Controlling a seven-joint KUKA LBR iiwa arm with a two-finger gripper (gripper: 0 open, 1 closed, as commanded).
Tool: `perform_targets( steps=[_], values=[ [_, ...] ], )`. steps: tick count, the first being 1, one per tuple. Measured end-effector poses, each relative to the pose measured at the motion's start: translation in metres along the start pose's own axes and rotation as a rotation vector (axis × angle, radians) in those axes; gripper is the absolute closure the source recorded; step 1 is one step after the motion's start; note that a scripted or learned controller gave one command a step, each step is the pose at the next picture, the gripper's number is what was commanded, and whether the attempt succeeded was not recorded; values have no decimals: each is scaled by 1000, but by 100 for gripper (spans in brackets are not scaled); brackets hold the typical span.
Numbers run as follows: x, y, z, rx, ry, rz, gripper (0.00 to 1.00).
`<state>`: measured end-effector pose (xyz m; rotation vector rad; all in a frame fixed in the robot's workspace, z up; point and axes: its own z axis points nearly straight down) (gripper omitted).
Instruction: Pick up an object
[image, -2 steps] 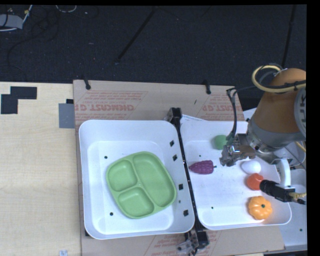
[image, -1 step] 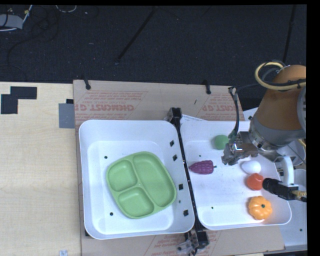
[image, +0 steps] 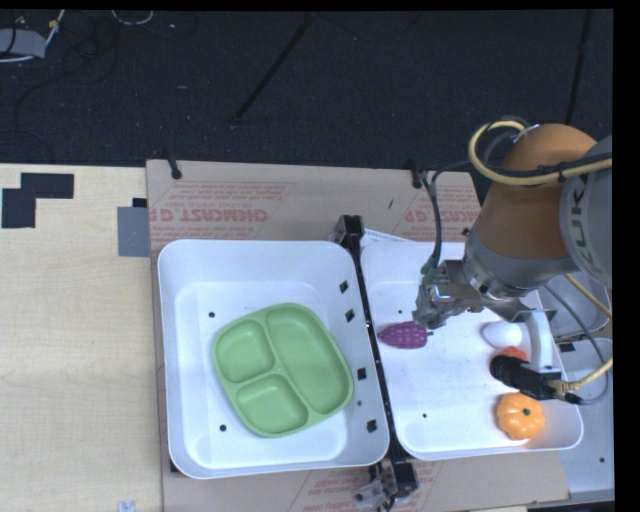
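A purple, grape-like object (image: 403, 335) lies near the left wall of the right bin (image: 450, 440). My gripper (image: 432, 308) hangs low over that bin, just above and to the right of the purple object and very close to it. I see nothing held in it. A white egg-shaped object (image: 502, 333) lies to the right of the gripper, with a small red-orange piece (image: 512, 352) beside it. An orange pumpkin (image: 520, 416) sits in the bin's front right corner.
The left bin (image: 190, 300) holds a green divided plate (image: 282, 368) lying flat in its middle. A black divider (image: 365, 340) runs between the two bins. The grey arm with its orange band (image: 535, 200) covers the back right of the right bin.
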<state>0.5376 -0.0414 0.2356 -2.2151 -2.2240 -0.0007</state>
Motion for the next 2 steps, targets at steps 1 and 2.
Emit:
perform_targets(
  steps=[1,2],
  values=[
    [49,-9,-6,2,0,0,100],
    [107,-13,9,5,-1,0,100]
  ],
)
